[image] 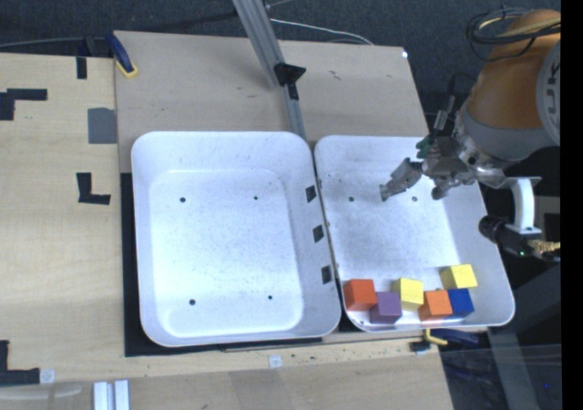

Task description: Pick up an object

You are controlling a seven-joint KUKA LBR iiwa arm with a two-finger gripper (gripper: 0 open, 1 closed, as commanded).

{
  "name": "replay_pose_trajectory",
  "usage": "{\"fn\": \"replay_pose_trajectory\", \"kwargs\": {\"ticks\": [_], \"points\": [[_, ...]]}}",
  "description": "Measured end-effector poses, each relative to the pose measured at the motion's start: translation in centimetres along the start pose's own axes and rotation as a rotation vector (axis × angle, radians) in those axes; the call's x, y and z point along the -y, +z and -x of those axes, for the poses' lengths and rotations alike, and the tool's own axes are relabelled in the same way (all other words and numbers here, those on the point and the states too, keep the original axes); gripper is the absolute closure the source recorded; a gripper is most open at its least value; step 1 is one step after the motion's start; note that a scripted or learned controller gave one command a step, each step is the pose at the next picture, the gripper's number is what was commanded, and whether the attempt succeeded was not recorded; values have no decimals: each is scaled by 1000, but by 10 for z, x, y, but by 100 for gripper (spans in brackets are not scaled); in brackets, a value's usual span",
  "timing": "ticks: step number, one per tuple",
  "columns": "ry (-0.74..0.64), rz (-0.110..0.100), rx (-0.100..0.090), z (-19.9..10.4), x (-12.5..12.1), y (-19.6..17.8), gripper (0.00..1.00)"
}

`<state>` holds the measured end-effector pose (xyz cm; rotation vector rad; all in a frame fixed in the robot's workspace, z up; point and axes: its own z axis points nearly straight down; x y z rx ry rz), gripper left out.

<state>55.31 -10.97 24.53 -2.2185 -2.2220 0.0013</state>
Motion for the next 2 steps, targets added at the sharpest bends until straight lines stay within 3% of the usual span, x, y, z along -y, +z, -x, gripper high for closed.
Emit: {"fn": "replay_pose_trajectory", "kwargs": {"ticks": [1, 2], "points": [[3, -2, 1, 15, 10, 28, 0], [1, 1, 1, 6, 44, -46, 0]]}}
